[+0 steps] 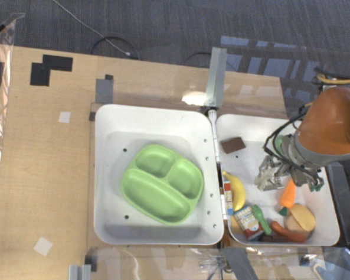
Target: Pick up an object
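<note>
A light wooden bench (43,176) carries two shallow white plastic bins side by side. The left bin (113,127) holds a lime-green plastic divided plate (162,183) with three compartments, lying tilted in the middle of the bin floor, a little nearer the bin's right wall than its left.

The right bin (250,126) holds the loose items. Near its back left corner lies a small dark brown flat block (232,144), well apart from the rest. Along the left wall, about midway, lies a yellow toy banana (237,190), curved and pointing toward the front edge. Just in front of it, near the front left corner, sits a small printed carton with red and green on it (248,221), touching or nearly touching the banana's lower end. A dark green stalk-like piece (263,222) lies just beside the carton.

Over the middle of the right bin hangs the metal two-finger gripper (269,179), its tip close to the bin floor; whether it is spread or closed I cannot tell, and nothing is seen pinched in it. Just right of it stands an orange toy carrot (287,195), tilted. Near the front right corner lies a tan round bread-like piece (301,217), resting against a red-brown toy sausage (289,233) along the front edge.
</note>
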`<state>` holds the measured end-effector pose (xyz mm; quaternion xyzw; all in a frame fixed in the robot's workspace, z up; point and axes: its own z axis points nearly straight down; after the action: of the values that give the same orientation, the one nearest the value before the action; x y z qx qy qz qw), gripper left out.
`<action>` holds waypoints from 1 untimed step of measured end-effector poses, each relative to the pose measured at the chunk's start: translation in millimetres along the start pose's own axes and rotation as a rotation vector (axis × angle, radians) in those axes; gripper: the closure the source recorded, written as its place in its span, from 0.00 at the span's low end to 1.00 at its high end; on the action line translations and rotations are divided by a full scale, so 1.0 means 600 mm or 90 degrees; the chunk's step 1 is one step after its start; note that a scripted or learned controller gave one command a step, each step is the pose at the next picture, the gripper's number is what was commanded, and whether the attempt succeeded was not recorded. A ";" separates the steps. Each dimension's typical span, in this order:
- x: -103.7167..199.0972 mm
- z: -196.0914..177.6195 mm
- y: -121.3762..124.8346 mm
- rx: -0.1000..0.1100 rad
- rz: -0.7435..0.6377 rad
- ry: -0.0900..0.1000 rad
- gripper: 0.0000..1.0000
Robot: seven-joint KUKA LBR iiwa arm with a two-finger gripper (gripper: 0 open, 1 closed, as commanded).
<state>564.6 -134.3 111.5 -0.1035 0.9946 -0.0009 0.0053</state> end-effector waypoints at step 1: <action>-0.102 0.038 -0.114 0.002 -0.040 -0.002 1.00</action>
<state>638.9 -188.9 89.7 -0.1345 0.9909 -0.0021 0.0072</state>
